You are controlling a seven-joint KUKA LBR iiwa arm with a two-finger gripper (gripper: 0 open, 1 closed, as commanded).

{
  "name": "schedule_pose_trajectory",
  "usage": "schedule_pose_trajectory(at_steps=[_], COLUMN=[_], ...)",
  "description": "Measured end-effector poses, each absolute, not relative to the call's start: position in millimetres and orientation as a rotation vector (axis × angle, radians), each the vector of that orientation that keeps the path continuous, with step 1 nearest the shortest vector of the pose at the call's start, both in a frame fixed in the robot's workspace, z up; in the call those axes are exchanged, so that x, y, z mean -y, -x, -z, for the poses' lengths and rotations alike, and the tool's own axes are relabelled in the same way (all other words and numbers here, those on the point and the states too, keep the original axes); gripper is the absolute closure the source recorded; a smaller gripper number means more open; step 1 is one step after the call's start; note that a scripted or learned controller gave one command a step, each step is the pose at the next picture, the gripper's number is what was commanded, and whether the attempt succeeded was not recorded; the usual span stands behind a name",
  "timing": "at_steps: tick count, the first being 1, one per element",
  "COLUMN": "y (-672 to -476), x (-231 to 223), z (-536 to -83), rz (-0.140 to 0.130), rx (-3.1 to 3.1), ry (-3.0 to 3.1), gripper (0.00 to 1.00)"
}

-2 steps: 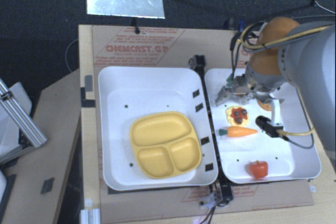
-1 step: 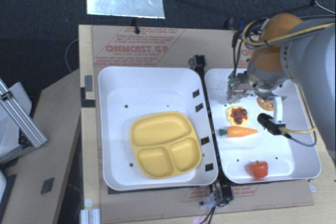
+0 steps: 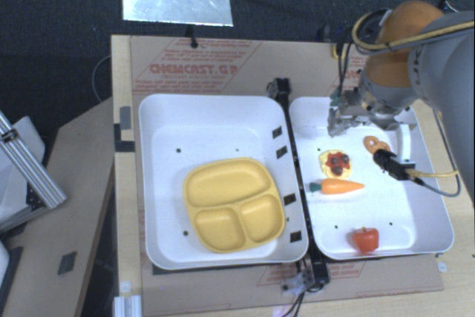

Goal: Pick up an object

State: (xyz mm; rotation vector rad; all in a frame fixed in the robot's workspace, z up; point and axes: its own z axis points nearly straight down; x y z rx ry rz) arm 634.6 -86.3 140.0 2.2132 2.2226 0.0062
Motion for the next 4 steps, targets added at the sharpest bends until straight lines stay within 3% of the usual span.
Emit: schedule_pose_trajectory(at_steps=[2, 4], y=[-640.4, -625.5], x=[76.6, -33.1], z=[-252.1, -241.9], rz=[-0.007, -0.003], rx=[-2.224, -2.234], ry=[-2.21, -2.211], gripper=[1.0, 1.0])
